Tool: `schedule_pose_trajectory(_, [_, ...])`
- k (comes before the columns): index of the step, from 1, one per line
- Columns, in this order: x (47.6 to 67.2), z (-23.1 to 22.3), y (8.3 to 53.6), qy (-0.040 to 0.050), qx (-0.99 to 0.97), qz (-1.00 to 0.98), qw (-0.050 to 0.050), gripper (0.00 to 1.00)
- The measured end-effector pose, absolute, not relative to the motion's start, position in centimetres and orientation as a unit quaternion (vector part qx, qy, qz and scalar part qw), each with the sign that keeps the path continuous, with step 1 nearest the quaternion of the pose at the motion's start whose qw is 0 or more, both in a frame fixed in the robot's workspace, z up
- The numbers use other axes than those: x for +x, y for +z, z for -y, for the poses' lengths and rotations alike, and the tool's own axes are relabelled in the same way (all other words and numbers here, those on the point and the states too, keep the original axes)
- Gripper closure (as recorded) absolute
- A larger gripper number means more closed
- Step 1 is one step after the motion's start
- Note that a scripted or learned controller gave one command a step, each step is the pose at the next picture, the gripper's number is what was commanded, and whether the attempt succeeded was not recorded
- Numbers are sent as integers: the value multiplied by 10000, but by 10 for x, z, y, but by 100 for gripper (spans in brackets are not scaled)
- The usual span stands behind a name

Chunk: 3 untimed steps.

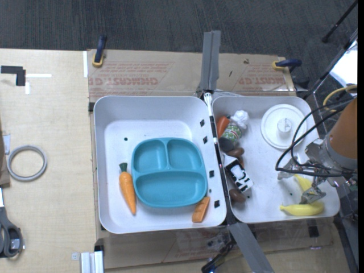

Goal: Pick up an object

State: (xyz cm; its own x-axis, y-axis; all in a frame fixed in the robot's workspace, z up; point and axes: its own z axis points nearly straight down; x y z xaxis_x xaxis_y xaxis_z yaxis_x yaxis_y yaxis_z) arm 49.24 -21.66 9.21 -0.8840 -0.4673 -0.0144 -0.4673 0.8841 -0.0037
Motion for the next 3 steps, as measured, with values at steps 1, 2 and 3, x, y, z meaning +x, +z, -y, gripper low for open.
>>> schedule_pose_trajectory(1, [498, 210, 89, 84, -4242, -9055, 32, 0])
schedule_pose_trajectory(2, [568, 135, 88, 29, -4795, -8775, 7, 0])
schedule_pose_trajectory(3, [488, 183, 96, -76, -4510, -8924, 135, 0])
